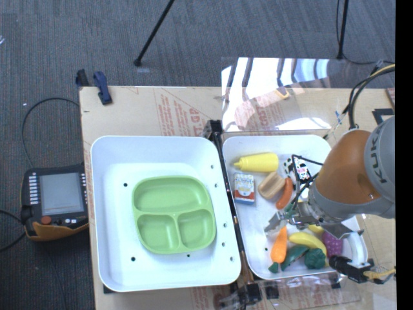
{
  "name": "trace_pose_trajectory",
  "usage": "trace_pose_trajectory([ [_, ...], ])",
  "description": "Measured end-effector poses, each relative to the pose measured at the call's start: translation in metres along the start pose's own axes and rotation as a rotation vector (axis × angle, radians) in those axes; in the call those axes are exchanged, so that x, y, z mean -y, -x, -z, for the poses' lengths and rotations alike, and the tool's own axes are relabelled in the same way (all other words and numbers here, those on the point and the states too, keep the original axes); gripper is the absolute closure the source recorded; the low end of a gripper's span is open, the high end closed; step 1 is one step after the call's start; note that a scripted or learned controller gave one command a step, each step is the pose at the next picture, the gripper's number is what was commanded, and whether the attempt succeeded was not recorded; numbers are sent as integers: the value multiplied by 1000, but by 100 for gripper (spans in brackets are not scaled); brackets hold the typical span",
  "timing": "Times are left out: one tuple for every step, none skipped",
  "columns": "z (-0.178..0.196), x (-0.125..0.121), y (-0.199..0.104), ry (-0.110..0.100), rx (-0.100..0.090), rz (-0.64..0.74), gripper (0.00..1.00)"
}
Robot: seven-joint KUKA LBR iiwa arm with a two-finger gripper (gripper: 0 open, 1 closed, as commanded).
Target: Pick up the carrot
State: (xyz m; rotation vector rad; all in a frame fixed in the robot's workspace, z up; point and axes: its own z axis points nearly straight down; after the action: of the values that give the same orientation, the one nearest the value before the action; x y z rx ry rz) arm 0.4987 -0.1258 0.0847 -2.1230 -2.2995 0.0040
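The carrot (pixel 279 244) is orange with a green leafy end and lies almost upright near the front of the right bin (pixel 255 254). My gripper (pixel 284 222) hangs just above the carrot's upper end, below the grey and orange wrist (pixel 345 173). Nothing is seen lifted off the bin floor.
Around the carrot lie a yellow banana (pixel 308 240), a green vegetable (pixel 315 258) and a purple piece (pixel 332 243). Farther back are a reddish sausage (pixel 284 194), a bread piece (pixel 271 185), a small box (pixel 244 188) and a yellow bottle (pixel 257 163). The left bin holds a green divided plate (pixel 173 213).
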Motion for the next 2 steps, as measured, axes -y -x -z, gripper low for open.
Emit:
trace_pose_trajectory([
  [7,2,2,-7,-4,-10,100],
  [102,-9,-80,6,1,-105,100],
])
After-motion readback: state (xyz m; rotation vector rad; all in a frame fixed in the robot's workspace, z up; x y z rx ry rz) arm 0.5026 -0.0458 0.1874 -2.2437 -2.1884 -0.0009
